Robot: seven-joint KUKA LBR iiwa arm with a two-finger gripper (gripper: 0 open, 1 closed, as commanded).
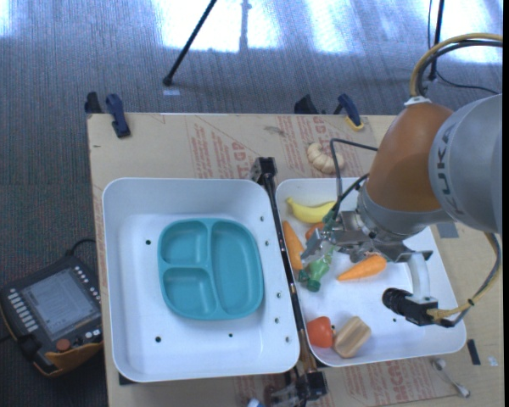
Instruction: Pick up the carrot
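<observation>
The smooth, tapered orange carrot lies in the right bin (shallow white plastic), just right of the metal gripper. Whether its fingers are apart or closed, I cannot tell.

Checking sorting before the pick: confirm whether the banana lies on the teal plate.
No, the banana lies in the right bin, not on the teal plate.

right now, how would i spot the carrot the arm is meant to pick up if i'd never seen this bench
Look in the right-hand white bin, under the grey and orange arm. Near its middle, just below the gripper, lies the carrot: a tapered orange piece lying nearly flat, thick end to the right. Another orange piece sits by the bin's left wall; the yellow banana is curved, and the tomato is round and red.
</observation>
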